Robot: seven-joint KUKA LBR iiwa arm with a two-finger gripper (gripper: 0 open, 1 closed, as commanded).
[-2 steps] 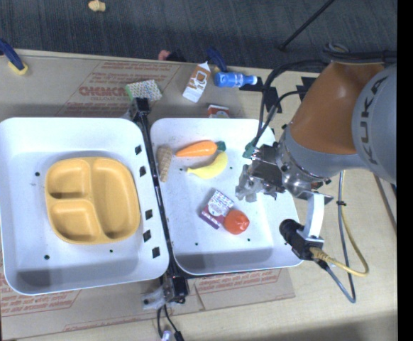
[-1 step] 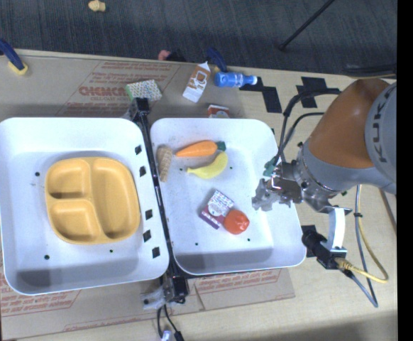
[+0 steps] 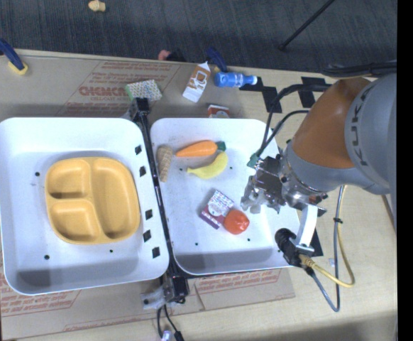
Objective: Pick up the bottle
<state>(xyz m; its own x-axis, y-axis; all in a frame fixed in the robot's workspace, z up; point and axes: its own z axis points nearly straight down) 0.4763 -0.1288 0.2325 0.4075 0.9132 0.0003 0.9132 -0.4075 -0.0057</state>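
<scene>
We see the bottle lying on its side on the bench, beyond the far rim of the right bin and outside both bins. It looks like a small blue plastic bottle with a paler cap end pointing right; we judge it light, stiff and smooth, likely to roll, so a hold across the middle of its body seems best. The hand hovers over the right side of the right bin, near the tomato and the purple packet, well apart from the bottle. We cannot tell whether it is apart or together. The cardboard under the bins carries red printing, too blurred for us to read. A small carton stands just left of the bottle; its label is unreadable.
</scene>
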